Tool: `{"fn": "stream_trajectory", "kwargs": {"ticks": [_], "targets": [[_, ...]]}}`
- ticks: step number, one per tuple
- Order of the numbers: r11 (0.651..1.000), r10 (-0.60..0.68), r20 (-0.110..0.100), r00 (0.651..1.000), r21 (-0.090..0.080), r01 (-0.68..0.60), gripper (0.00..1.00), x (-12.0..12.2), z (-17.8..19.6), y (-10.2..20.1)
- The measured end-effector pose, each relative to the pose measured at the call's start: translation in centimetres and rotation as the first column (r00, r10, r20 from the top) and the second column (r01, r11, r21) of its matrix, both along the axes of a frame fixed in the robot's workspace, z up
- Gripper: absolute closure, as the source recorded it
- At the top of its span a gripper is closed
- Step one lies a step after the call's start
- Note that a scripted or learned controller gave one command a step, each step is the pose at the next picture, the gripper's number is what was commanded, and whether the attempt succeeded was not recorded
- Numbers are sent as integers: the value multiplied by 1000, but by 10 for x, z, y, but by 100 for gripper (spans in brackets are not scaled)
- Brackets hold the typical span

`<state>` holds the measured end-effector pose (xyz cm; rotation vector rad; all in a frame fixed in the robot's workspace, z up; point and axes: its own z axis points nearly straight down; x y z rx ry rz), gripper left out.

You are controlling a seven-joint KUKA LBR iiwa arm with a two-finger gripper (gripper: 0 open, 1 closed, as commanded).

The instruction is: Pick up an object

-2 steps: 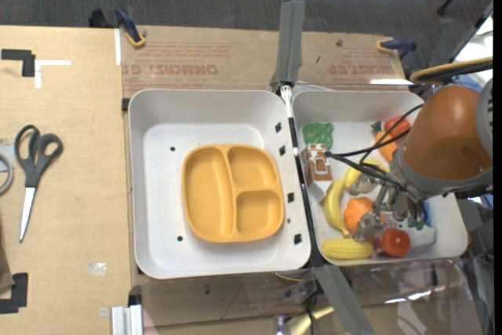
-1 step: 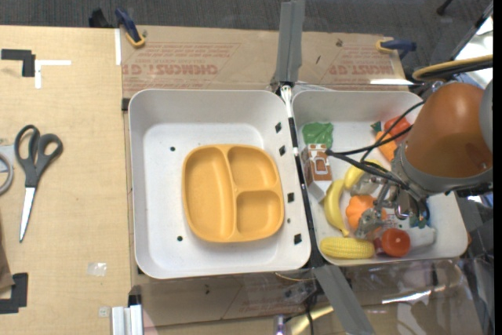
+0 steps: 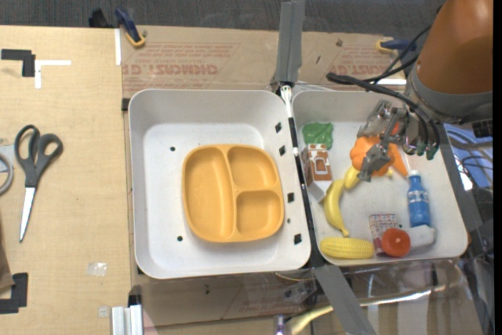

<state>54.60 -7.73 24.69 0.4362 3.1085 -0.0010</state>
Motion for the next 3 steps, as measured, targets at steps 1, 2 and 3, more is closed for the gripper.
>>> {"fn": "stream_trajectory", "kwargs": {"ticks": [1,2,3], "targets": [[937,-348,0,937,0,348,100,-67,84,-5],[863,-505,-2,863,0,505,100,-39,75,51],[771,-637,-2,771,-2,637,100,13,63,92]]}}
